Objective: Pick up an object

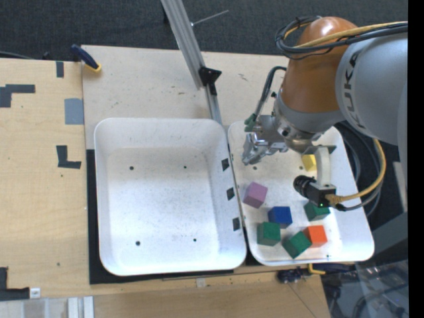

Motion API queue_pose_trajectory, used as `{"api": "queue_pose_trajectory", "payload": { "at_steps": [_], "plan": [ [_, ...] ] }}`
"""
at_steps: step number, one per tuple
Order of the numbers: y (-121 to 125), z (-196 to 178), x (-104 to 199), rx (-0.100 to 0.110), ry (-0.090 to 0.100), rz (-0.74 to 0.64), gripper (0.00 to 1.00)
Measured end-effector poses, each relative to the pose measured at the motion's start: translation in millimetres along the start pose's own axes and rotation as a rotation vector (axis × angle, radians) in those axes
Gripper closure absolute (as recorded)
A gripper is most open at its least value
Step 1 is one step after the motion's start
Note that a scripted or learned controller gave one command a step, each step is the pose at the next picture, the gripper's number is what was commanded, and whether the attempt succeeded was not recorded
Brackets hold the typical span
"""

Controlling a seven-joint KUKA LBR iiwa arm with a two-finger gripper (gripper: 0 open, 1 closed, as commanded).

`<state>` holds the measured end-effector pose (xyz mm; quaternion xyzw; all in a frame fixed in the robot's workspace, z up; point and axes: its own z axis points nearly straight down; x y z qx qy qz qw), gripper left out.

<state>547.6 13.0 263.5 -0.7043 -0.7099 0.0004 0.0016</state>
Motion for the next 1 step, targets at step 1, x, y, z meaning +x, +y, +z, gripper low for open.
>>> {"api": "queue_pose_trajectory", "payload": {
  "at_steps": [1],
  "plan": [
    [-14.3, 3.5, 45.3, 0.0, -0.001, 0.002, 1.0]
  ]
}}
